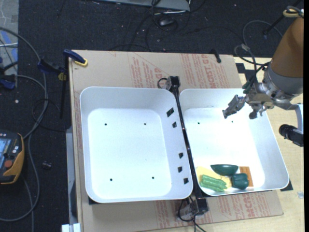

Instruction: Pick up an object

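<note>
Camera view, taken from the gripper [244, 106] outward: hangs over the far right part of the right bin [270, 144], above bare white floor, at the end of the grey arm [289, 47] reaching in from the right. Two dark fingers splayed apart, one toward the left at the bin's far wall, the other closer to the wrist; clearly open, nothing between them.

Down and a little left of that, at the near edge of the same bin, sits the only pile of objects. Dark green bowl-shaped piece [224, 168] on top of the cluster, rim up, long axis running left to right. Just below and left of it, touching or nearly so, a light green ribbed toy [213, 182], perhaps a pea pod or cucumber, lying at a slight slant, also roughly left to right. Just right of that, a teal blocky item [240, 181]. Beneath them, a pale yellow flat piece [204, 171] and an orange-brown flat piece [246, 170] peeking out.

Well apart from the fingers, all of it: most of the bin's depth lies between. Judged from this, calls for travel toward the near wall, with little sideways shift, then a descent; fingers best closed across the short width of whichever piece gets chosen. Crowding a likely hazard, since pieces lie close against each other and the near wall.

Left bin [128, 144] further out, beyond the dark divider [182, 134].
</note>
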Robot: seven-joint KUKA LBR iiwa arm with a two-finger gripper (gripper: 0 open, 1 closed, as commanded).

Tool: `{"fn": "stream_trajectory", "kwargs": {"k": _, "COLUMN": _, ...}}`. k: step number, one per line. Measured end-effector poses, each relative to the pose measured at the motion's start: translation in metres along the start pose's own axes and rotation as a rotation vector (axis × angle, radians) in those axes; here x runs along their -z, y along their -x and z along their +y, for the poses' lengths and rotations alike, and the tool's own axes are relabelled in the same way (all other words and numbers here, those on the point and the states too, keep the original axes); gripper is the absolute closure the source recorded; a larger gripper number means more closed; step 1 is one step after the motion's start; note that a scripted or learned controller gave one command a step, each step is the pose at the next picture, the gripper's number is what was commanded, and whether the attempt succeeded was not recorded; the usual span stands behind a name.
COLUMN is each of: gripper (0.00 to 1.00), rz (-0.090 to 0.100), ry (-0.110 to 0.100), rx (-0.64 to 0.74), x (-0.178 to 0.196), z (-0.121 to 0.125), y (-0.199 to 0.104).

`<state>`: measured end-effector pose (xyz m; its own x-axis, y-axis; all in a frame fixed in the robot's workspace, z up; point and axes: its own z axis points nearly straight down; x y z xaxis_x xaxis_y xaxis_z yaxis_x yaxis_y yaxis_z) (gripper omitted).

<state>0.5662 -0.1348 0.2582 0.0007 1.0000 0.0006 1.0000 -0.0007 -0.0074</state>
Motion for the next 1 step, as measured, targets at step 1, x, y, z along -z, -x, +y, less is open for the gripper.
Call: {"fn": "stream_trajectory", "kwargs": {"k": 1, "gripper": 0.00, "rz": -0.001, "ry": 0.007, "rx": 0.001, "x": 0.0038, "z": 0.0012, "y": -0.0002}}
